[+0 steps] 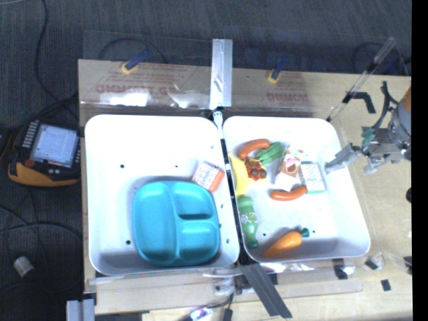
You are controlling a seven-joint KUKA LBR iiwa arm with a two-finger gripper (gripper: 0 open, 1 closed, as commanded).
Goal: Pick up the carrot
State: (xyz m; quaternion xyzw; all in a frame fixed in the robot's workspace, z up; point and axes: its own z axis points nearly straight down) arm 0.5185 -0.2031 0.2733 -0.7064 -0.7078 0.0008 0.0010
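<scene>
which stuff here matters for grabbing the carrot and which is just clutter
Job:
carrot, right bin, gripper

Lying about:
teal divided plate, green bottle, two sausages, banana, small cartons

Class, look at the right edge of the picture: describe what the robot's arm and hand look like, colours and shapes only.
The hand is a slim grey metal piece tapering to a narrow tip over the right bin's rim. Behind it sits a boxy grey wrist block with small teal-green spots and dark fittings. A sliver of orange band shows above it at the picture's edge. Thin dark cables or brackets curl beside the wrist.
</scene>
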